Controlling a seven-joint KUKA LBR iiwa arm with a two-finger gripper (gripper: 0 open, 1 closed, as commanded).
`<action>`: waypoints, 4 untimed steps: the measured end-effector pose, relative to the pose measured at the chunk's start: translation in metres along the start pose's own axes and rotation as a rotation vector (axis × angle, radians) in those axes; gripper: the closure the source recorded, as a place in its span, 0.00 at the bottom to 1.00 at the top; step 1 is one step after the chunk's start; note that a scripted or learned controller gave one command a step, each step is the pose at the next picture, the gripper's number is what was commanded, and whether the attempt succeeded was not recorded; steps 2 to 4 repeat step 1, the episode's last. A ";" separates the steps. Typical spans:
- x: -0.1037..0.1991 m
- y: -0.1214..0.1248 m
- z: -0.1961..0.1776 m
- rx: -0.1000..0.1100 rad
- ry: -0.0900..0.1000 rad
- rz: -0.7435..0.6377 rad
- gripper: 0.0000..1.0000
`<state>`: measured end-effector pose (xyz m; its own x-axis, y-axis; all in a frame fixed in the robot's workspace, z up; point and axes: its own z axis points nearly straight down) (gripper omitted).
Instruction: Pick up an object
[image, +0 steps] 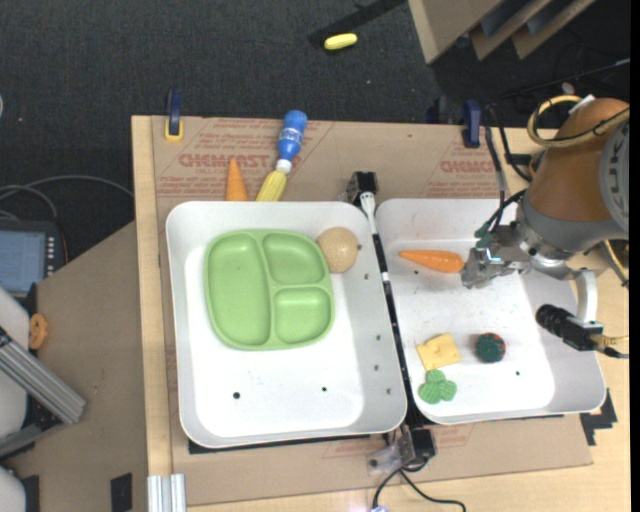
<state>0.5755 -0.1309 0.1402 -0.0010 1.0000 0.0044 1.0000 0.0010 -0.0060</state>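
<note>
**A:** Where is the tool (484, 266) in all this?

**B:** Low over the right shallow white bin (560, 395), in its far half, at the end of the grey arm with the orange band (580, 170) that reaches in from the right. Its tip sits just at the right end of the orange plastic carrot (432, 260).

**A:** Is the carrot between its fingers?

**B:** I cannot tell. The carrot lies flat on the bin floor, pointed end to the left, thick end right beside the tool, touching or nearly so. The tool's opening is hidden by its own grey body, so whether it is wide or narrow I cannot say.

**A:** What else lies in that right bin?

**B:** Nearer the front edge, well apart from the tool: a yellow wedge of toy cheese (438, 351), a small green leafy toy vegetable (436, 388) just in front of it, and a dark green round toy (489, 347) to the right of the cheese.

**A:** And the left bin?

**B:** The left white bin (270, 410) carries a pale green divided plate with three compartments (268, 288), and a beige round ball-like object (338, 247) touches the plate's far right corner.

**A:** Anything on the surface outside the bins?

**B:** Behind the left bin, on the brown cardboard-covered surface (400, 160), lie a blue and white bottle-shaped toy (290, 136), a yellow piece (271, 186) just below it and a small orange cone-shaped piece (235, 182) to its left.
</note>
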 end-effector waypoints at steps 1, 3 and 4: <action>-0.003 0.003 0.002 -0.005 -0.004 0.001 0.00; -0.003 0.003 0.002 -0.005 -0.004 0.001 0.00; -0.003 0.003 0.002 -0.005 -0.004 0.001 0.00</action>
